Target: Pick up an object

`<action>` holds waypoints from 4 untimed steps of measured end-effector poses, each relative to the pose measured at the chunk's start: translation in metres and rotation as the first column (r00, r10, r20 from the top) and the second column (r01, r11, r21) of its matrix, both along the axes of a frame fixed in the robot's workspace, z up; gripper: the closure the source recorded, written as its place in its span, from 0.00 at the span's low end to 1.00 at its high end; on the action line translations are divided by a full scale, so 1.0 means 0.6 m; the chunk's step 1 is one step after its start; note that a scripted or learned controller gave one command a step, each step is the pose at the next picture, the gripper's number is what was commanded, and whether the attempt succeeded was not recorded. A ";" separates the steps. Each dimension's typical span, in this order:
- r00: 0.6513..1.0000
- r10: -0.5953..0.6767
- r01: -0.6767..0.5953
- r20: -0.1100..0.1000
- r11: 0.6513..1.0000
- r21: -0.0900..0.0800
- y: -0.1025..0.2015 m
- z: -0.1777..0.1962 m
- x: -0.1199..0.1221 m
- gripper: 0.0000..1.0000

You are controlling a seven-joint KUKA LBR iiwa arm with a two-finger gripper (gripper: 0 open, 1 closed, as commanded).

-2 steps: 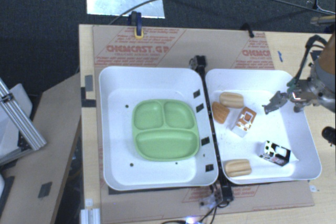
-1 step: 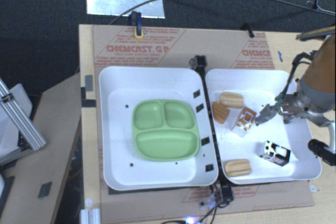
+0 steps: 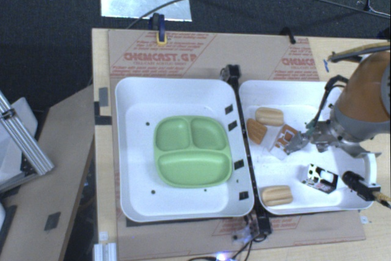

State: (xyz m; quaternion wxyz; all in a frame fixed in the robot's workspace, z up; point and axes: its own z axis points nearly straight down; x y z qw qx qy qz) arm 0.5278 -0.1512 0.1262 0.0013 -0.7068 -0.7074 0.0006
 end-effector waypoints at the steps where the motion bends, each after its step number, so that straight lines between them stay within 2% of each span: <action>1: 1.000 0.003 -0.003 0.018 1.000 -0.004 -0.003 -0.031 0.009 0.00; 2: 1.000 0.001 -0.001 0.018 1.000 0.000 0.001 -0.015 0.011 1.00; 3: 1.000 0.003 -0.003 0.009 1.000 -0.003 -0.002 0.059 0.022 1.00; 4: 1.000 0.004 -0.004 0.010 1.000 -0.003 -0.002 0.141 0.025 1.00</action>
